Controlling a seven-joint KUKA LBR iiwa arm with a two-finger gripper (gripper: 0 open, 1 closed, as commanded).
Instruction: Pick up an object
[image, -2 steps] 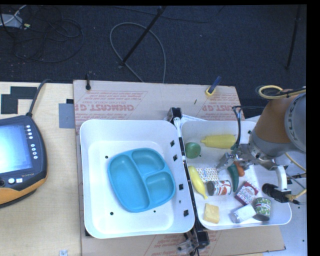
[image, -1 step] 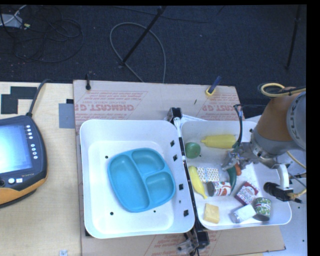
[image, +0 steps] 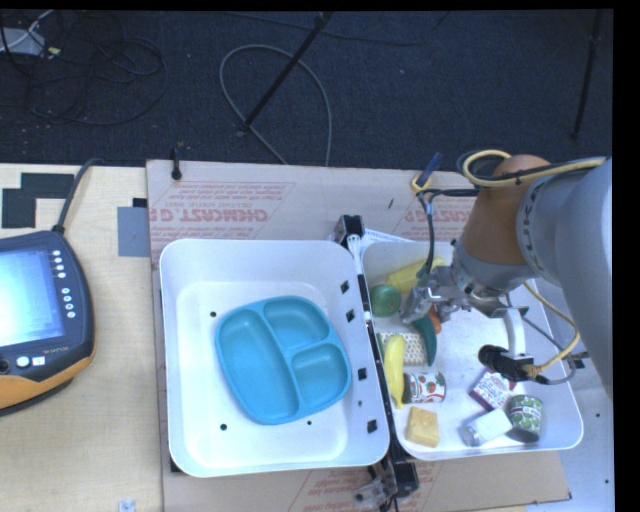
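- Two-finger gripper (image: 428, 303) low in right white bin (image: 570, 420), grip state cannot tell.
- Dark green elongated object (image: 429, 343) directly below gripper; contact unclear.
- Yellow plastic banana (image: 394, 366) just left of gripper.
- Blue compartment tray (image: 282, 357) in left white bin (image: 190, 290).

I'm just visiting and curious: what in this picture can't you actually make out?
- Gripper, camera view: too small and cluttered to tell what its fingers are doing.
- Yellow object: partly hidden by the arm, so its shape is unclear.
- Small can and packets: labels too small to read.
- Handheld screen: cut off by the left edge.
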